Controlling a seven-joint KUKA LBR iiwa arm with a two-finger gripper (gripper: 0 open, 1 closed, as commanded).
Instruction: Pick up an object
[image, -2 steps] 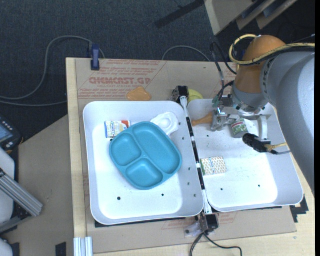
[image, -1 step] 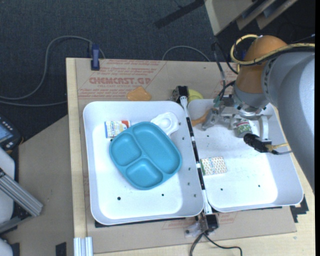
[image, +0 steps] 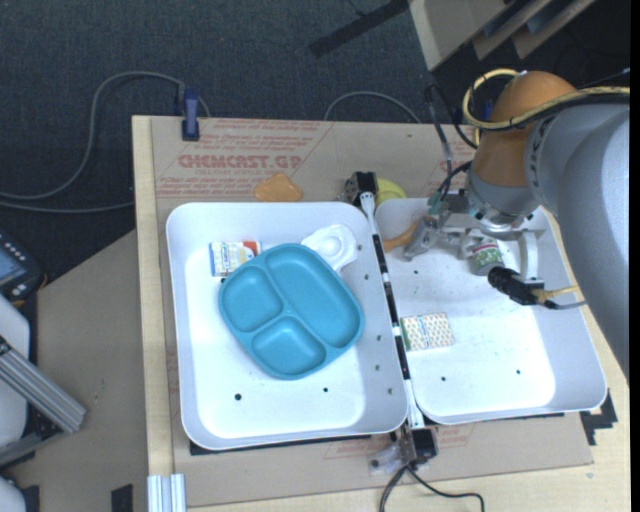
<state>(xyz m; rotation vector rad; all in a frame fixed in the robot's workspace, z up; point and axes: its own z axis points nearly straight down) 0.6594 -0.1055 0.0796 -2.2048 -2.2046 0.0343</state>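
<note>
Camera view caught my hand (image: 470, 240) low over the right bin (image: 560, 390), toward its 12 o'clock end; whether it was apart or together I could not tell. A small patterned packet (image: 428, 331) lay at that bin's 9 o'clock side. Left bin (image: 200, 400) held a blue divided plate (image: 289, 310), touching a white piece (image: 333, 245) at its 1 o'clock.
</note>
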